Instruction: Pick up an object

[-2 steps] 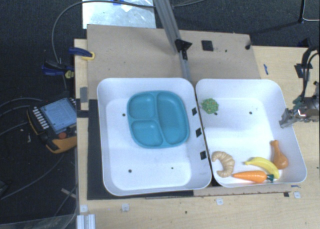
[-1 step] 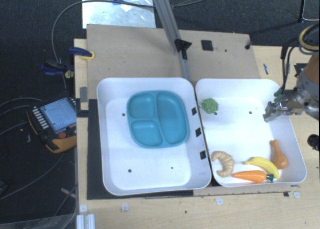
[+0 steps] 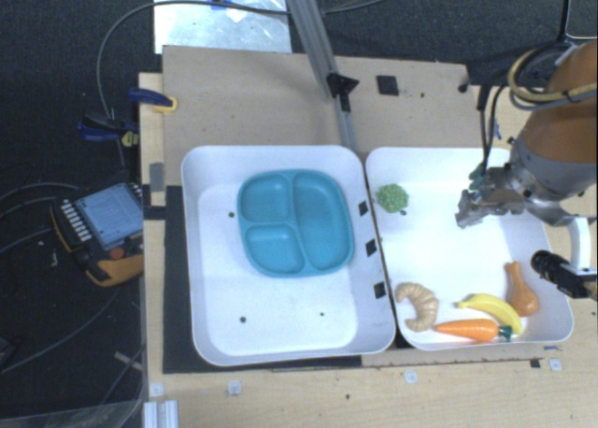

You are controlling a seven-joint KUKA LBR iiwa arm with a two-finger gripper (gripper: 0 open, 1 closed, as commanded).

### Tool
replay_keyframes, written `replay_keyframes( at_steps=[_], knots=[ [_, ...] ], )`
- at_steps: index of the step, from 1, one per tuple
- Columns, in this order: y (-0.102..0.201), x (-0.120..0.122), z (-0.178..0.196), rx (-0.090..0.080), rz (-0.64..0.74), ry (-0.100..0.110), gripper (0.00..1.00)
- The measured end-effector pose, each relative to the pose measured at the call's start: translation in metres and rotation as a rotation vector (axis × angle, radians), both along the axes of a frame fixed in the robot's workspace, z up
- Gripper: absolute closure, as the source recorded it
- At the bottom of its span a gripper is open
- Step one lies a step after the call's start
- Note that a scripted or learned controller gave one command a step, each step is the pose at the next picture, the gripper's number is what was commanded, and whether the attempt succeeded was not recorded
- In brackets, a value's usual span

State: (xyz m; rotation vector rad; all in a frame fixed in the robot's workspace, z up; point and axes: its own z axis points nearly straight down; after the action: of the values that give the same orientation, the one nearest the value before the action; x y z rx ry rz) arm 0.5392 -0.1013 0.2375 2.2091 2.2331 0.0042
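You have five toy foods to pick from, and all of them lie in the right bin (image 3: 411, 160). A green broccoli (image 3: 392, 197) sits alone near the upper left of that bin. The other four crowd the lower right of the frame: a tan croissant (image 3: 420, 304), a yellow banana (image 3: 491, 308), an orange carrot (image 3: 466, 329) just under the banana and touching it, and a brown chicken leg (image 3: 519, 290) beside the banana. The carrot's green tip is tucked under the banana's end, so it is hard to make out.

The pincer (image 3: 475, 210) hangs over the middle of the right bin, well apart from the broccoli and from the crowd of foods. It looks like a small grey lump from up here, so you cannot tell how it is set. Nothing shows in it.

The arm (image 3: 551, 136) comes in from the right side of the frame and is cut off there.

The left bin (image 3: 215, 323) holds a blue plate (image 3: 295, 222) with three sections. Both bins sit on a brown tabletop (image 3: 252, 99). A grey pole (image 3: 313, 29) slants down from the top of the frame. At the left side, on the dark floor, you see a small box with a blue screen (image 3: 101, 225) and some clamps (image 3: 126, 122).
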Motion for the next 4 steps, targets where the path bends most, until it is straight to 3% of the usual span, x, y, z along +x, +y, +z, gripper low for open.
replay_keyframes(
  at_steps=[1, 4],
  knots=[
    [0.05, 0.003, -0.003, 0.0, 0.0, 0.0, 1.0],
    [0.198, 0.051, -0.023, 0.001, 0.0, -0.001, 1.0]
  ],
)
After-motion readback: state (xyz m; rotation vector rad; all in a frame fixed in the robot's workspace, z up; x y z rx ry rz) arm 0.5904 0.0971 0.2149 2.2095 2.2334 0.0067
